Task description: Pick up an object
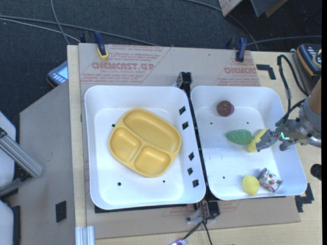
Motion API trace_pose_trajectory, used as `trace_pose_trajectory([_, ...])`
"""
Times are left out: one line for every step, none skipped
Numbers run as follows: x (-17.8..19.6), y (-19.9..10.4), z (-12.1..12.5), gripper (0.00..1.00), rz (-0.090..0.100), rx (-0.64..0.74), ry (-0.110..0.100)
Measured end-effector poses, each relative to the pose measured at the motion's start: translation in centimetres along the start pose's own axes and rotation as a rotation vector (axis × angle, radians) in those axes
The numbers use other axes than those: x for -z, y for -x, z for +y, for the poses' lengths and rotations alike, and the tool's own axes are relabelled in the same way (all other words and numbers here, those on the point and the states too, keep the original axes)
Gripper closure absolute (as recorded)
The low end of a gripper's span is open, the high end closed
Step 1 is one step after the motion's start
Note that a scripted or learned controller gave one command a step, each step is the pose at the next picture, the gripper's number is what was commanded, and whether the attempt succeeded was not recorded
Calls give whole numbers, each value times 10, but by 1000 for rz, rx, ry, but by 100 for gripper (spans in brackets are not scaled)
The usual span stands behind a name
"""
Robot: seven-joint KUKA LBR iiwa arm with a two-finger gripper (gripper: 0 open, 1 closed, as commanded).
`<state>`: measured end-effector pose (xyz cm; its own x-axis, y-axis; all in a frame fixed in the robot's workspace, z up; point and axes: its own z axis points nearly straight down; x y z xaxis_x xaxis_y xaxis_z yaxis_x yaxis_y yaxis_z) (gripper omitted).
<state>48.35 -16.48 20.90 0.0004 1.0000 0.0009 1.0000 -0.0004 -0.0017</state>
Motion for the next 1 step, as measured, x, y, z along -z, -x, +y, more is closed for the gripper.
trace_pose_trajectory([0, 0, 0, 0, 0, 0, 1])
